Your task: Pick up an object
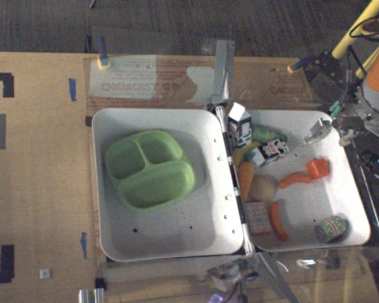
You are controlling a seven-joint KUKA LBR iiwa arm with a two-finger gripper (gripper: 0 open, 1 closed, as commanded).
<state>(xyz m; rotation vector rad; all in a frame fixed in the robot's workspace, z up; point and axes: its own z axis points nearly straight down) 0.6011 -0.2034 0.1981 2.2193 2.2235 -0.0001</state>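
The right bin (354,188) holds several toy foods. A white milk carton (239,122) stands at its far left corner, with a green item (266,133) and a small cow-patterned carton (275,149) beside it. An orange carrot (246,178) and a beige round item (263,187) lie along the left wall. Mid-bin are a long orange piece (295,180) and a red-orange cup (318,167). A sausage (278,221), a flat box (257,218) and a can (331,228) lie near the front. My gripper (319,131) hovers over the bin's far right corner, above and apart from the cup, with nothing seen in it.
The left bin (114,232) holds a green divided plate (150,168). A metal divider (222,74) runs between the bins at the back. Cables and a yellow pole (360,17) crowd the far right by the arm (372,100). Cardboard bench (38,169) lies to the left.
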